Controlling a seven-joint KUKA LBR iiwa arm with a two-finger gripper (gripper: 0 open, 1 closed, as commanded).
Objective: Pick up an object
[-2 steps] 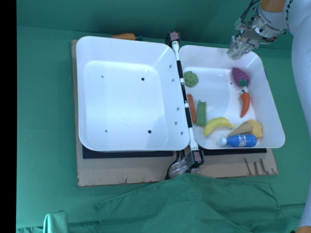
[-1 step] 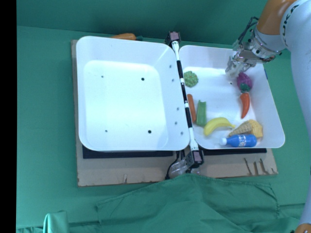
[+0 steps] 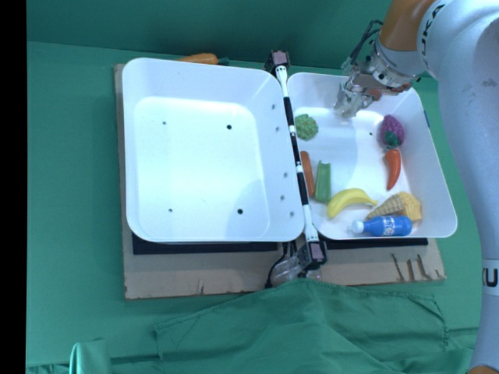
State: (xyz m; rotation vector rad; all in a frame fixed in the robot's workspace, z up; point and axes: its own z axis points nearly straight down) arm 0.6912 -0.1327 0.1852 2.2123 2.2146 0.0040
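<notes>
I have the gripper [image 3: 348,109] poised above the right bin's [image 3: 441,209] far corner; I cannot tell its state. Nothing is picked yet. The nearest toy, the broccoli [image 3: 306,126], lies just left; I'd shift over and descend.

Single fixed camera above the surface [image 3: 70,209], angled down, mid-distance, framing both white bins [image 3: 140,76] with the arm [image 3: 460,45] entering from right.
</notes>
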